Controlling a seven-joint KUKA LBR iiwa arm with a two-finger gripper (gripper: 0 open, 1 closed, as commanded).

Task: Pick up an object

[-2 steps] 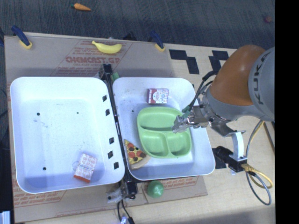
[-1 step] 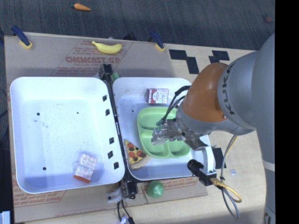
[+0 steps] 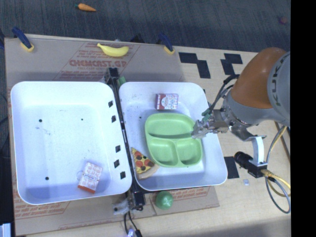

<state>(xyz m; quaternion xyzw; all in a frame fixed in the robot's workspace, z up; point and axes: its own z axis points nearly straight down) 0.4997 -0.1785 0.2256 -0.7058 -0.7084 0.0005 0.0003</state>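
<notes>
green divided plate (image 3: 173,139), pale lime in colour, lies in the right bin (image 3: 212,174), filling most of its middle; it has rounded corners, one long compartment along the top and two smaller ones below, and it sits slightly tilted, its right side against the bin's right wall. the gripper (image 3: 201,129) is at the plate's right rim, reaching in over the bin's edge, but whether its fingers are closed on the rim or merely touching it i cannot tell. a small red and white carton (image 3: 167,101) lies just above the plate, and a toy pizza slice (image 3: 142,163) lies at its lower left corner. in the left bin (image 3: 29,102) a red and white packet (image 3: 90,176) rests near the lower right. outside the bins, a banana (image 3: 113,49) lies on the cardboard and a green ball (image 3: 164,200) sits below the right bin.
</notes>
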